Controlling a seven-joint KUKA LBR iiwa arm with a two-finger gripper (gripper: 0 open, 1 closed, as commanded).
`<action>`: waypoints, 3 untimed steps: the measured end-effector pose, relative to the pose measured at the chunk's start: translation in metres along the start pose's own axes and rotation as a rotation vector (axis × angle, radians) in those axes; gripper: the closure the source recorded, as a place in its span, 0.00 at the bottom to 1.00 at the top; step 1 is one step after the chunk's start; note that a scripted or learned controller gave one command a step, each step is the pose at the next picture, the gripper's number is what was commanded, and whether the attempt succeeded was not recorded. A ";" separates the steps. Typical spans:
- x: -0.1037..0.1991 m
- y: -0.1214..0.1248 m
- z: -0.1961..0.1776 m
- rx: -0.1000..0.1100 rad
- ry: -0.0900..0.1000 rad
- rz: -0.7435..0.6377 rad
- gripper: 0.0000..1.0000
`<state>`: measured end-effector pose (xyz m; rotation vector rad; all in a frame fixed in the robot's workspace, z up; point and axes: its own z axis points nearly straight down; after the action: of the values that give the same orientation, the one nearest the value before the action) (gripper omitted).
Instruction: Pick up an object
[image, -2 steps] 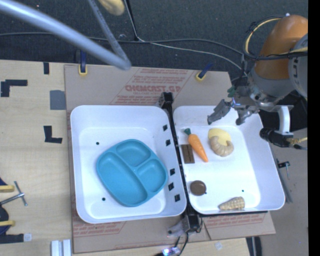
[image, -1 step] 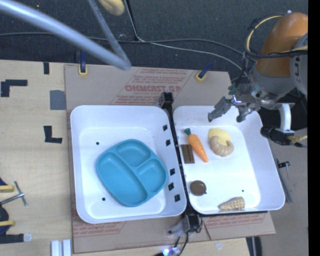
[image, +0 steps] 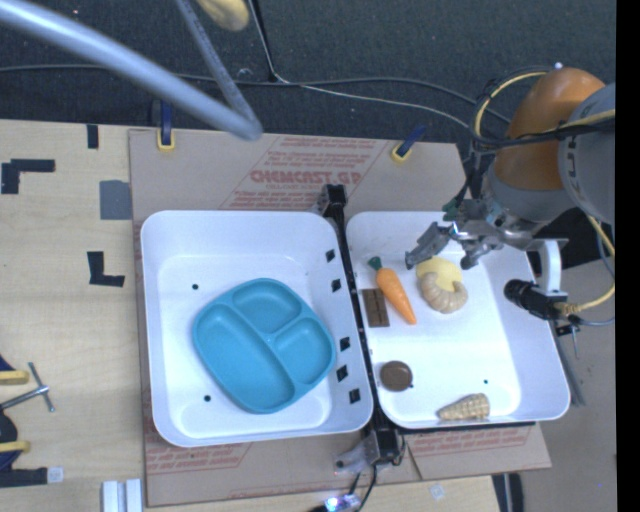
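Claw (image: 446, 248) spread wide, nothing held. Just below it in R bin (image: 520, 345): pale curled pastry (image: 443, 285), carrot (image: 395, 291). L bin (image: 165, 290): blue tray (image: 262, 343).

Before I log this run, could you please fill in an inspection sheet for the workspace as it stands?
Surface: two white bins, left bin and right bin, on cardboard sheet.
Job's things: carrot, pale bun-like food, brown bar, brown round piece, corn-like piece, all in right bin.
Clutter: blue divided plate in left bin.
End effector: above the bun-like food, holding nothing seen.
Cables: black cable behind bins.
Surroundings: wooden bench.
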<state>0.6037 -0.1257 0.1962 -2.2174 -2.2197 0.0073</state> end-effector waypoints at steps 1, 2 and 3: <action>0.007 -0.005 0.062 0.002 0.001 -0.001 0.00; 0.006 -0.001 0.107 -0.018 -0.007 -0.001 0.00; 0.006 0.001 0.093 -0.026 -0.009 -0.002 1.00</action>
<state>0.6044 -0.1203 0.1036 -2.2328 -2.2392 -0.0125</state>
